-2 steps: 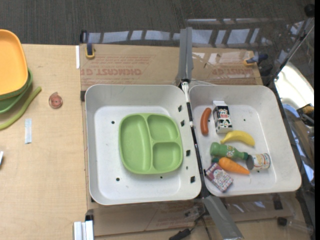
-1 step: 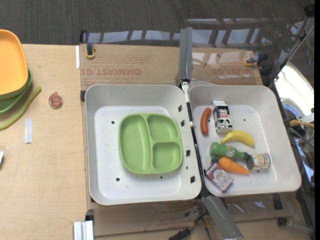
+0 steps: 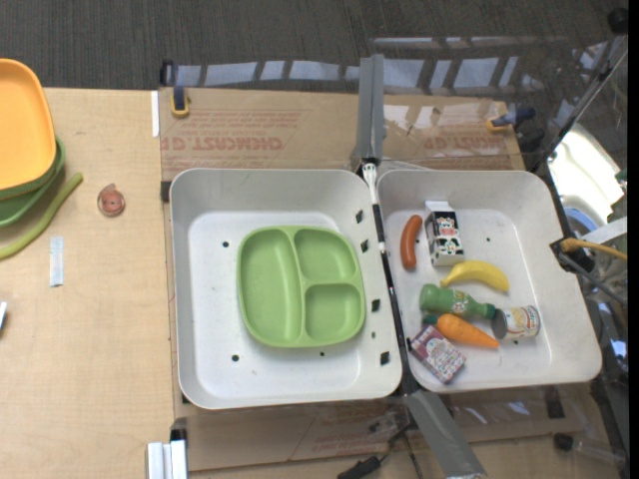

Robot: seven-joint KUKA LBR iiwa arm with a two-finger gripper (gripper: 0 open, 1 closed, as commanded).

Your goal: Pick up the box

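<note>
Cardboard sheeting covers the counter (image 3: 90, 347) under two white bins. The left bin (image 3: 200, 367) carries a green divided plate (image 3: 302, 285). The right bin (image 3: 544, 362) holds all the small items.

The box (image 3: 438, 354) lies at about 7 o'clock in the right bin, close to the near wall and the corner by the centre divider. It is a small flat carton with a reddish printed face. It lies on its broad side, turned askew to the bin walls. A carrot (image 3: 466, 331) sits just beside its 1 o'clock corner, and I cannot tell whether they touch. A green bottle (image 3: 454, 302) lies beyond the carrot, and a small can (image 3: 519, 321) is out at 3 o'clock from the box. A banana (image 3: 477, 275), a red sausage (image 3: 410, 240) and a black-and-white milk carton (image 3: 442, 236) sit further up, toward 12 o'clock in the bin.

The box looks like thin cardboard, so it is probably light and stiff along its edges. It would likely give if squeezed hard across its broad faces. Its printed skin may be slightly slick.

Lying flat, it offers the two long edges as the best hold, taken from straight above with the tool turned to match its skew. The edge toward 7 o'clock has little room before the bin wall. The carrot crowds the far corner, so a grip near the box's middle looks safest.

Whether the tool is open or closed cannot be told from this view.
</note>
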